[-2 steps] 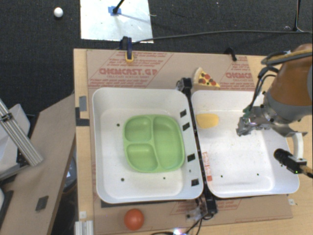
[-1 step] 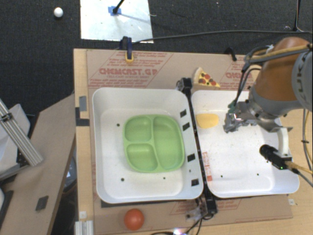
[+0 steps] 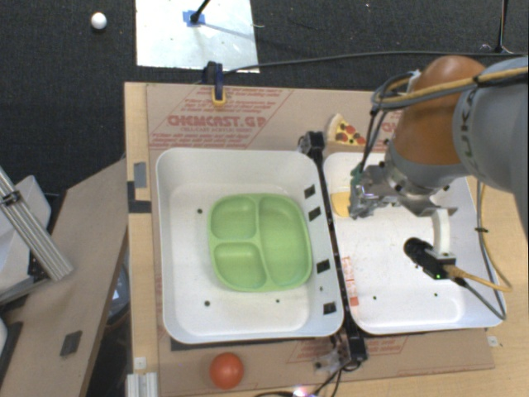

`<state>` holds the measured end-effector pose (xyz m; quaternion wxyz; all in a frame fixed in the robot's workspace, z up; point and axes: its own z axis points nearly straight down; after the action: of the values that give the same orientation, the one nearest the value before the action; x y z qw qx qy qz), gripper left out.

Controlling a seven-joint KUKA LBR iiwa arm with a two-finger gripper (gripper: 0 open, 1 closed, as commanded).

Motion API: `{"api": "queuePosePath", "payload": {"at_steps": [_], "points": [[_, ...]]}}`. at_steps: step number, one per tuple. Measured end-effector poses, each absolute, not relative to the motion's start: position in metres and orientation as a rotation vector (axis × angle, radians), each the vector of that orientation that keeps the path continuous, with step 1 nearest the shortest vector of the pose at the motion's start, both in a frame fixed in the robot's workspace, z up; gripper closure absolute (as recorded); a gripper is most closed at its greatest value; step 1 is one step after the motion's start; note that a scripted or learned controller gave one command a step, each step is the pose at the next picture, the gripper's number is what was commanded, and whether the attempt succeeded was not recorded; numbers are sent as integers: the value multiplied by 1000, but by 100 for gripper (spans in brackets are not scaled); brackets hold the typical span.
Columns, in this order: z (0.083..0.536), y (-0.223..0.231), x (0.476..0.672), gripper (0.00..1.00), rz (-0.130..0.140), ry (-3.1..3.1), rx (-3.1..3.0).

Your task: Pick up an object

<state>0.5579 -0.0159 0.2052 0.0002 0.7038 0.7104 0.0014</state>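
My gripper (image 3: pixel 360 205) hangs low over the upper left part of the right bin (image 3: pixel 397 300), beneath the grey arm with its orange band. Just to its left a small yellow object (image 3: pixel 340 203) lies on the bin floor, partly hidden by the gripper, and I cannot tell whether the two touch. A green divided plate (image 3: pixel 259 242) rests in the middle of the left bin (image 3: pixel 182 222).
A pizza-slice toy (image 3: pixel 345 131) lies on the board behind the right bin. An orange-red ball (image 3: pixel 226 370) sits on the bench in front of the left bin. A white sheet (image 3: pixel 194 23) and a small white ball (image 3: pixel 99 21) lie at the back.
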Motion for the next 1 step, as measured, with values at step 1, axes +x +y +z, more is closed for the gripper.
{"api": "queuePosePath", "payload": {"at_steps": [1], "points": [[215,37,559,100,4,2233,2210]]}}
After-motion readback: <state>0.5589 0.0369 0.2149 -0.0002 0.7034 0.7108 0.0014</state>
